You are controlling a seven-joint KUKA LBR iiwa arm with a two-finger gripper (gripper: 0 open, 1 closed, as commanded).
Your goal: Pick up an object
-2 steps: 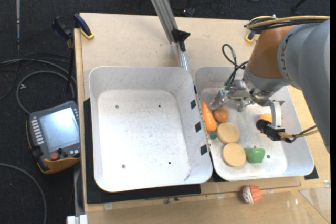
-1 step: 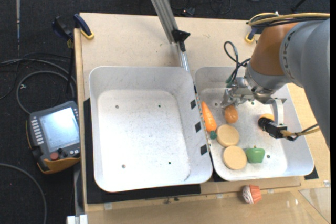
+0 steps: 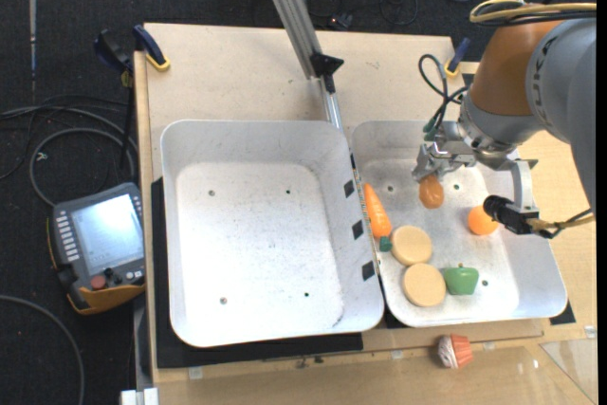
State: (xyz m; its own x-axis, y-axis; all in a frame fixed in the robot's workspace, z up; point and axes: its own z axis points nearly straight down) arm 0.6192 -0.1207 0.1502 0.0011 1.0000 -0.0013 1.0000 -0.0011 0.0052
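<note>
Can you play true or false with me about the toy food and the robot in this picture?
1. The carrot lies in the right bin. True.
2. The left bin holds two round tan discs. False: both discs lie in the right bin.
3. The green pepper sits beside a disc. True.
4. The gripper is over the left bin. False: it is over the right bin, by a small brown object.

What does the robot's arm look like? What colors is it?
The arm is fat, round and grey, with an orange band above the wrist. Thin yellow and black cables loop over it. Its end effector is small, made of silvery metal.
</note>
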